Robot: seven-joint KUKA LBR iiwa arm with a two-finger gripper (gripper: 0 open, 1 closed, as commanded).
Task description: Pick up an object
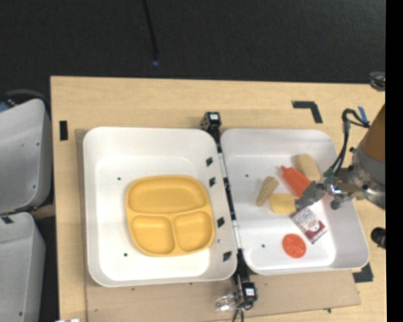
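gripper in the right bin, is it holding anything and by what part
Cannot be told. The gripper sits low among the red bottle, yellow piece and small packet, but no item shows between its fingers.

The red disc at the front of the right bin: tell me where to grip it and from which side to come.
The red disc lies flat and apart from its neighbours in the right bin, with bare floor all round. Probably best to come straight down from above and close the fingers across its width, on opposite edges. Its low, flat profile leaves little to catch, so the fingers would likely need to reach the bin floor.
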